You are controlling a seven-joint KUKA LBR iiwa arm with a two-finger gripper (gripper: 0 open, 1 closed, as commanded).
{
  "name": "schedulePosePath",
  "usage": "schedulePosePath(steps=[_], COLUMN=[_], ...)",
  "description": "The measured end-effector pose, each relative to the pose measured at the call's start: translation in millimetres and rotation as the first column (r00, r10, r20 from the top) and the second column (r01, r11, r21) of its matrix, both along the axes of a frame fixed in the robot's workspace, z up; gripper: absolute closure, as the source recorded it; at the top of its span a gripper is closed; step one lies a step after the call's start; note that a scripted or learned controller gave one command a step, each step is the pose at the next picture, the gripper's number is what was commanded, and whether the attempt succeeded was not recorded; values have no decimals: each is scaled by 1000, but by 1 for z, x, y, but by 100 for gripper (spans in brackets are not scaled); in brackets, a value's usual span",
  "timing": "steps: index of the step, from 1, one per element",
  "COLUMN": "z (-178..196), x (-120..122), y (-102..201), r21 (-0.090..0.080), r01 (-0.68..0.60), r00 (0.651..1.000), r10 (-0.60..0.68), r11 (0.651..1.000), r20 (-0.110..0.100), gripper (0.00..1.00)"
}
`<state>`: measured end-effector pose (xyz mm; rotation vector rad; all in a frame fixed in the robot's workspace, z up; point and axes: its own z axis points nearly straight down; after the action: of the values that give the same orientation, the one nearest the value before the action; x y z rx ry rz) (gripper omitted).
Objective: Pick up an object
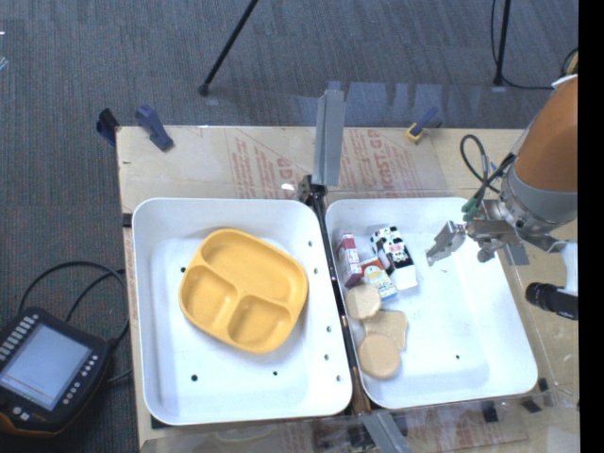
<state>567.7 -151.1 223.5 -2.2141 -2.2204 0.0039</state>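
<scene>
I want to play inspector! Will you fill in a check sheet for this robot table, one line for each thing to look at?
Surface: bench bearing left bin and right bin side by side.
Job's things: small cartons and round tan pieces clustered at the right bin's left side.
Clutter: yellow divided tray in the left bin.
Grippers: gripper above the right bin, beside the cartons; nothing seen held.
Cables: black cable by the arm; another near the handheld screen.
Surroundings: carpet, tripod legs, clamps.
</scene>
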Motion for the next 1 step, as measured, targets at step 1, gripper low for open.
schedulePosePath(steps=[1], z=[-15], x=[49], y=[37], r21=[-1], r01=[-4], r00=[1000], r10=[4], r11=[1000], r20=[2], gripper=[0])
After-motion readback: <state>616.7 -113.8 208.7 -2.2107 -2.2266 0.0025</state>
